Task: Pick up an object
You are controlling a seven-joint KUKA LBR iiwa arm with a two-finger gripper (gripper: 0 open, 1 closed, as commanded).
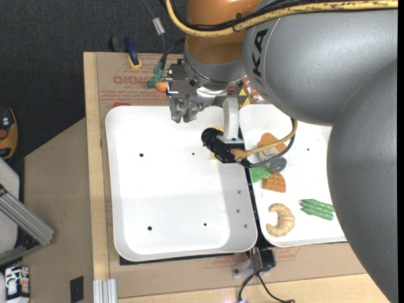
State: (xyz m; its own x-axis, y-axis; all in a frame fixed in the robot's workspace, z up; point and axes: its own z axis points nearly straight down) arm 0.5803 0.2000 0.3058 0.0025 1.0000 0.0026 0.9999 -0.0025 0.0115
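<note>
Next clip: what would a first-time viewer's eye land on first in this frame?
The huge grey arm with its orange band fills the upper right, reaching down to the tool at the far edge of the left bin. Next come the toy foods clustered in the right bin: a tan croissant, a green bean pod and an orange wedge.

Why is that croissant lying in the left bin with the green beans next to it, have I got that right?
Not quite. The camera view shows the croissant lying in the right bin, not the left bin. The green beans do lie next to it, in that same bin.
</note>
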